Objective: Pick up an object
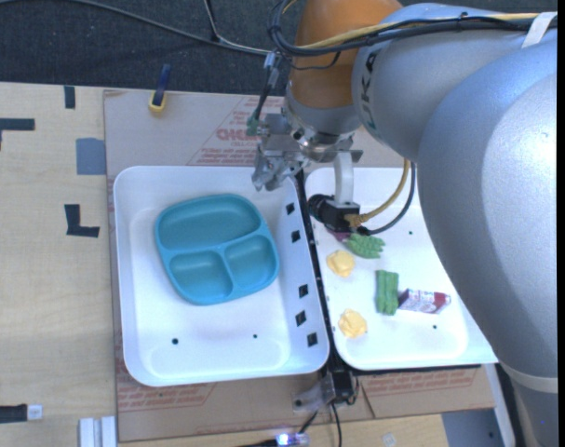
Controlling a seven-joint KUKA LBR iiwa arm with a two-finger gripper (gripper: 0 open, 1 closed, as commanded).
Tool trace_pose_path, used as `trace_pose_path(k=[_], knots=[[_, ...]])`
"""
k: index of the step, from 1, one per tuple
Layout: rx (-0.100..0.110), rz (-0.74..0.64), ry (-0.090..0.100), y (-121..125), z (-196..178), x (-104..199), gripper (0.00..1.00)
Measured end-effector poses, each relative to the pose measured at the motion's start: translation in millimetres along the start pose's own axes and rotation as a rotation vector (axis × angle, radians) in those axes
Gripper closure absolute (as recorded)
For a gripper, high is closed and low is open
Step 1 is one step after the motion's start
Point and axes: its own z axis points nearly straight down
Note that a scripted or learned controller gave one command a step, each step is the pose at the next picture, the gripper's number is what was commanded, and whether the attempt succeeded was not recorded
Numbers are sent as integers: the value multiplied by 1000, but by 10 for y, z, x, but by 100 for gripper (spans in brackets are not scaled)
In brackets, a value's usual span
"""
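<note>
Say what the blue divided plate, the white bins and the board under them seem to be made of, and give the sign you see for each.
Blue divided plate: probably moulded plastic, smooth and matt; even colour, rounded compartment walls.
White bins: likely plastic, slightly glossy; soft highlights along the curved rim.
Board beneath: looks like cardboard; flat brown surface with red printed lettering.

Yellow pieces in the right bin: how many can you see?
2. One sits mid-bin, just below the leafy green piece; the other lies near the front edge. The arm may hide more.
</note>
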Motion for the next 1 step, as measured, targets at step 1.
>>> trace_pose_path(k=[1], knots=[[0, -2, 1, -3, 4, 44, 0]])
